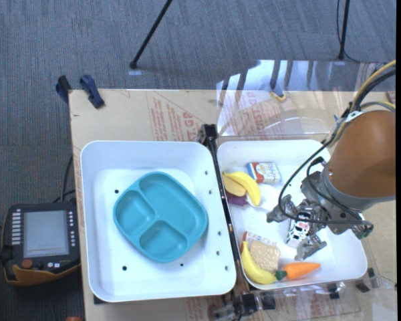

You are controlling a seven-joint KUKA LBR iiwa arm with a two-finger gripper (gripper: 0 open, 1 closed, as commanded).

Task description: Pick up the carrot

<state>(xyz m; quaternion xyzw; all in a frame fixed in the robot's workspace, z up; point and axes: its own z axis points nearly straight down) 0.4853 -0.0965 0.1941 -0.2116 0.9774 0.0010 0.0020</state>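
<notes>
Hovering gripper (306,235) in right bin (347,259), fingers seemingly apart, grasping nothing, just above carrot (301,270)

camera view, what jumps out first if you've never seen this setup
The arm's big orange band dominates the right side, with the gripper hanging over the right bin. Next comes the teal plate, alone in the left bin. Then the food in the right bin: the carrot at its front edge, just below the gripper, beside a banana.
</notes>
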